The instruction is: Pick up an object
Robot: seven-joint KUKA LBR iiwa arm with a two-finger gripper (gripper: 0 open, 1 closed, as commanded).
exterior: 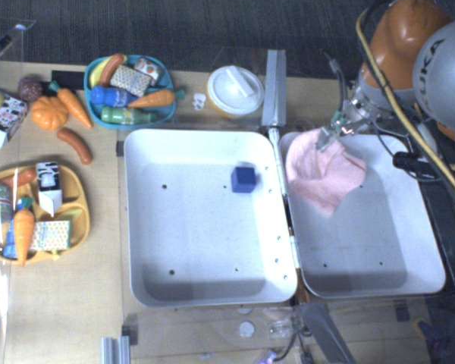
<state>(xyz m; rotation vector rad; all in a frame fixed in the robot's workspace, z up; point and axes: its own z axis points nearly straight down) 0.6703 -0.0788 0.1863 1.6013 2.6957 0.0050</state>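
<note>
A pink cloth point(323, 174) lies crumpled in the far left part of the right bin point(379, 264). Its top edge is drawn up into a peak at my gripper point(330, 137), which reaches in from the upper right and is shut on that edge. A small blue cube point(244, 179) sits in the left bin point(205, 264), right of its middle and apart from the gripper.
A white lidded bowl point(235, 89) stands behind the left bin. A blue bowl of toy food point(129, 93) and a yellow tray of toy food point(34, 214) sit on the bench at the left, with loose toy vegetables point(61, 112) nearby. A grey divider point(271, 89) rises between the bins at the back.
</note>
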